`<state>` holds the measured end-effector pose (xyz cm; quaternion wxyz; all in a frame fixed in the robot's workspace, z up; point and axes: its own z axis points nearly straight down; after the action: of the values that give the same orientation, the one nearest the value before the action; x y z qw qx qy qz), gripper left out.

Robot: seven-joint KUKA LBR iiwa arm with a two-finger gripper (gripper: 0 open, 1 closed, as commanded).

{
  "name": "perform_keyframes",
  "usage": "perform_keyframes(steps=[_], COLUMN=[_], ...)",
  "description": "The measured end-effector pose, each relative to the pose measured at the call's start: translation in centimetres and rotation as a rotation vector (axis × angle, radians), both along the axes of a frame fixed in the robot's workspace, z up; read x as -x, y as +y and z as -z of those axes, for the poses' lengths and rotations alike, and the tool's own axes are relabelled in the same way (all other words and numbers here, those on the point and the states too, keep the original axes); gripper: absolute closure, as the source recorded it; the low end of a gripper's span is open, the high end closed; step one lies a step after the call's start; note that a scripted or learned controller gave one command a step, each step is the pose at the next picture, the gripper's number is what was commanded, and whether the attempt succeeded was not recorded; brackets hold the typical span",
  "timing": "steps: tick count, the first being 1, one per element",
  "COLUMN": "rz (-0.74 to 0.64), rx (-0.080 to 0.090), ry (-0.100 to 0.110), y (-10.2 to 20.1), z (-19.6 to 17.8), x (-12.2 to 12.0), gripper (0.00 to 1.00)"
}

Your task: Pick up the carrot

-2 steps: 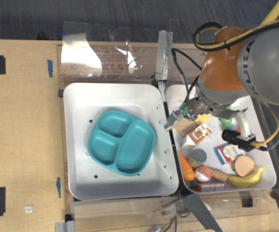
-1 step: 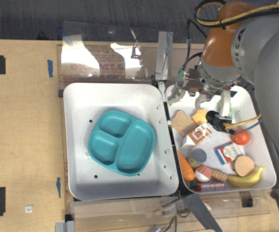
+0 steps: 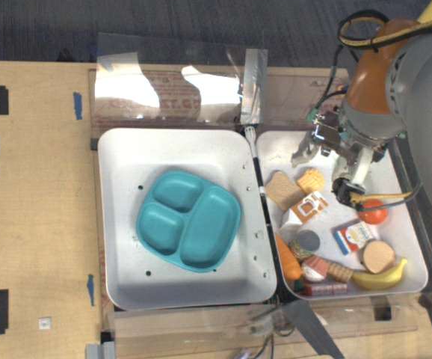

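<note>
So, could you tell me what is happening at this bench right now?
A grey and orange robot arm reaches in from the right, its gripper over the far part of the right bin, which holds toy food. The carrot it is meant to pick up lies at the near left side of that bin, beside a banana, well apart from the gripper and untouched. The left bin holds a teal divided plate.

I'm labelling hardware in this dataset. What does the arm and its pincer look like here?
The arm is bulky and rounded, grey with an orange band above the wrist. Black cables loop over the orange part. The pincer is a small metallic assembly with dark parts.
</note>
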<state>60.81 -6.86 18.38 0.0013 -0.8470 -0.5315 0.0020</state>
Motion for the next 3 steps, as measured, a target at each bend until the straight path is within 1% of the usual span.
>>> perform_keyframes(steps=[1, 2, 3], rz=[0.489, 0.644, 0.918], rx=[0.0, -0.003, -0.008], ry=[0.001, -0.047, -0.046], y=[-0.3, -4.6, -3.0], z=[0.0, 6.8, 7.6], x=[12.9, 4.8, -1.1], gripper=[0.0, 0.0, 0.0])
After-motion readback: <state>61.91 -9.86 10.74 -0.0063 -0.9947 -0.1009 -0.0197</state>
